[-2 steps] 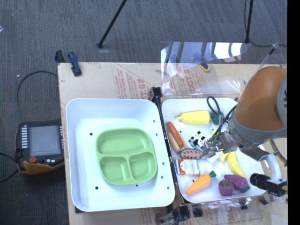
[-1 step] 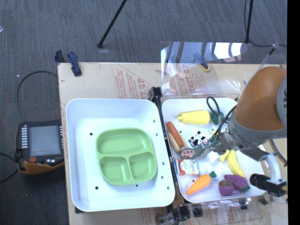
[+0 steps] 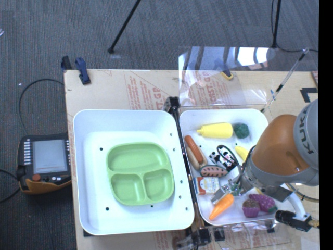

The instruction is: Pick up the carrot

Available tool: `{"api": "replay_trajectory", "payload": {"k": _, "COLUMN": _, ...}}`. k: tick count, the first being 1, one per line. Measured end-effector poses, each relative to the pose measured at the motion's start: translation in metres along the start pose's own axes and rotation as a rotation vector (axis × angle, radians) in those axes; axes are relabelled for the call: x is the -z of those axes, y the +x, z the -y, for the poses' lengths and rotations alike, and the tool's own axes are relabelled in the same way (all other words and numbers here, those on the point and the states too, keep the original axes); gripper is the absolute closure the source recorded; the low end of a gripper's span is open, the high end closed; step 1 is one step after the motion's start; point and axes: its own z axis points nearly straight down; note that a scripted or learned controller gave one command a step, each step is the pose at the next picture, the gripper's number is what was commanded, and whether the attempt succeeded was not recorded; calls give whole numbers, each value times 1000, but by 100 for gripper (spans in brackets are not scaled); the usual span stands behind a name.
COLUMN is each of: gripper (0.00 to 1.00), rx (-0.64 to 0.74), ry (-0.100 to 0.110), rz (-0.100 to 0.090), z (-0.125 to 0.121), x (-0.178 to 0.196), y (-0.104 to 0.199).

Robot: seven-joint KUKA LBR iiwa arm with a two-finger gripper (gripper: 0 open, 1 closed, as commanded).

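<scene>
we see the gripper (image 3: 232, 190) low in the right bin (image 3: 260, 116), touching the carrot's (image 3: 222, 206) upper end; we cannot tell its state.

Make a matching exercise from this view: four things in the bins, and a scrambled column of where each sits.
Things:
1. carrot
2. green plate
3. corn cob
4. purple grapes

Places:
A. far end of the right bin
B. left bin
C. near edge, right of the carrot
D. just below the gripper, right bin

Pairs: 1-D, 2-B, 3-A, 4-C
</scene>
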Motion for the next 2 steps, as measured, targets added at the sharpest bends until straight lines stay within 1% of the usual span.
{"api": "replay_trajectory", "payload": {"k": 1, "gripper": 100, "rx": -7, "ry": 1, "rz": -3, "z": 0, "x": 8, "y": 0}}
{"api": "replay_trajectory", "payload": {"k": 2, "gripper": 100, "rx": 191, "ry": -4, "rz": 3, "z": -34, "x": 102, "y": 69}}
